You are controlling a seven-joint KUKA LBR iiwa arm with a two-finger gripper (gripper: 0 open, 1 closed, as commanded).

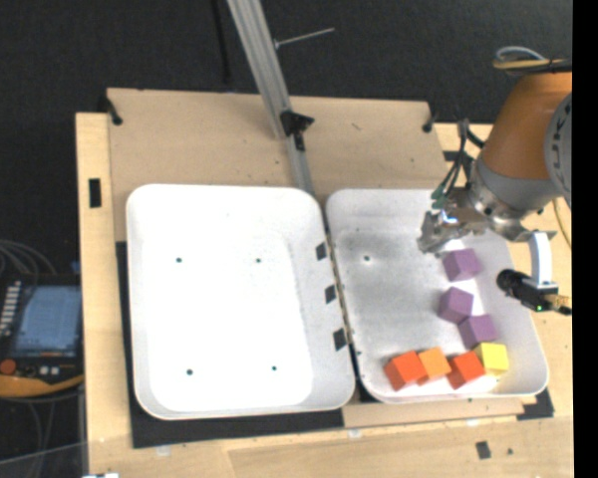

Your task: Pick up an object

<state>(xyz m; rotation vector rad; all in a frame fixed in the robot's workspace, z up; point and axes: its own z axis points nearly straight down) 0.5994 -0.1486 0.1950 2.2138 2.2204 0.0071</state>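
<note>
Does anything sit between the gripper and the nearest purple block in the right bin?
Nothing visible does. The gripper hangs over the right bin, just up-left of the top purple block, with bare bin floor between them. The other blocks lie farther toward the bin's near edge.

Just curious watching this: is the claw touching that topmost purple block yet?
Cannot tell. In the camera view the claw sits just up-left of the top purple block, too close and blurry to show a gap or contact.
</note>
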